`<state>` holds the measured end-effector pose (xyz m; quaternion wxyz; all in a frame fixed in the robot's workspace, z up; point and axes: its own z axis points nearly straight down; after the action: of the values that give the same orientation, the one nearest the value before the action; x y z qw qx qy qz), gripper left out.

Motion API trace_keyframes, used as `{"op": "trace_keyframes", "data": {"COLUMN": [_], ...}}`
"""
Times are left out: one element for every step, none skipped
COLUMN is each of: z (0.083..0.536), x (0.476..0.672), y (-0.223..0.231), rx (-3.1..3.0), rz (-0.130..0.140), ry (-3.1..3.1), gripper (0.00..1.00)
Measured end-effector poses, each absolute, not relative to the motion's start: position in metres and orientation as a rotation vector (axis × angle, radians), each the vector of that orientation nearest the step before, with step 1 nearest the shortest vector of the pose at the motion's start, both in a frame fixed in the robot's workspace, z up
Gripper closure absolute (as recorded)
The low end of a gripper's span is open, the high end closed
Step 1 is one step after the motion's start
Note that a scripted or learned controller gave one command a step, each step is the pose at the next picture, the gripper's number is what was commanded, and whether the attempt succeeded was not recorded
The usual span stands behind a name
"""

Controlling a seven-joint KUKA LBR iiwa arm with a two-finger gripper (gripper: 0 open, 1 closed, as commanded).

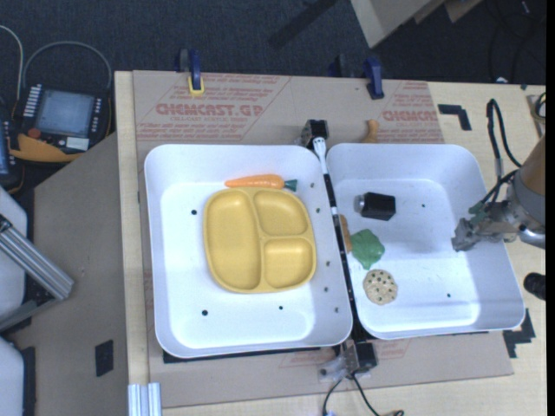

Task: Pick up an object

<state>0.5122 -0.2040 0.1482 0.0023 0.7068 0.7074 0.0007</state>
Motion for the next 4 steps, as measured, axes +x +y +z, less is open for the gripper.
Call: {"op": "trace_keyframes", "data": {"z": [0.212,0.266,0.270,0.273], "x": [0.512,0.514,0.514,0.505], "y": [-0.205,-0.205,-0.156,-0.101], "rx": [2.214,2.214,2.216,2.217], "rz": [0.005,0.003,0.002,0.002], "ry": [2.217,2.218,2.229,2.230], "gripper": [1.00,1.00,1.00,1.00]}}
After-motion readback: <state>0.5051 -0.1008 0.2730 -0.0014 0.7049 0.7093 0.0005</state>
